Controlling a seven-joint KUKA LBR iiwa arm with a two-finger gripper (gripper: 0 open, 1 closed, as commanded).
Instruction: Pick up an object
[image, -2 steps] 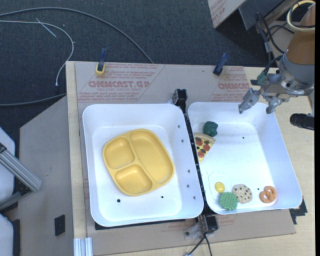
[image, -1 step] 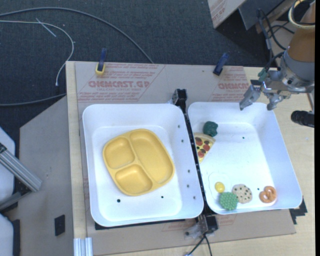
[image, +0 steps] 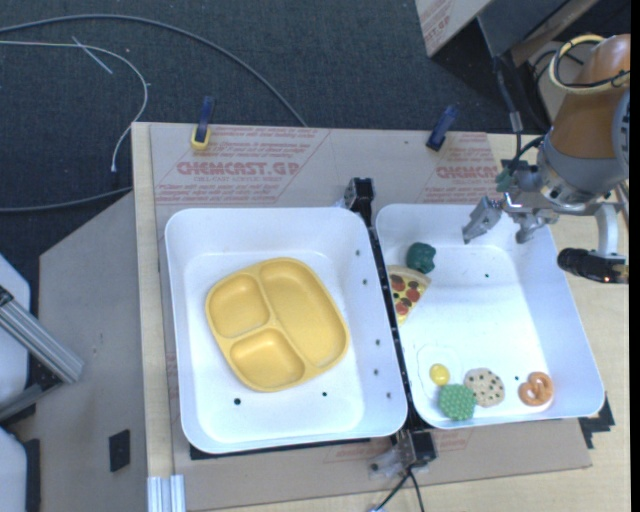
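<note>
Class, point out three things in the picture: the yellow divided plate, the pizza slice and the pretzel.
yellow divided plate (image: 277, 322), camera view, on the ridge where its compartments meet.
pizza slice (image: 406, 290), camera view, on its topped middle.
pretzel (image: 536, 389), camera view, on its looped body.

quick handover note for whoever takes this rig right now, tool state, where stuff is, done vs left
Tool: open, holding nothing, raised over the far edge of the right bin.
Right bin holds: green toy and pizza slice by its left wall; yellow piece, green bumpy piece, cookie and pretzel along the near edge.
Left bin: yellow divided plate.
Done: nothing picked.
Left: descend, grasp one object, lift.
</note>
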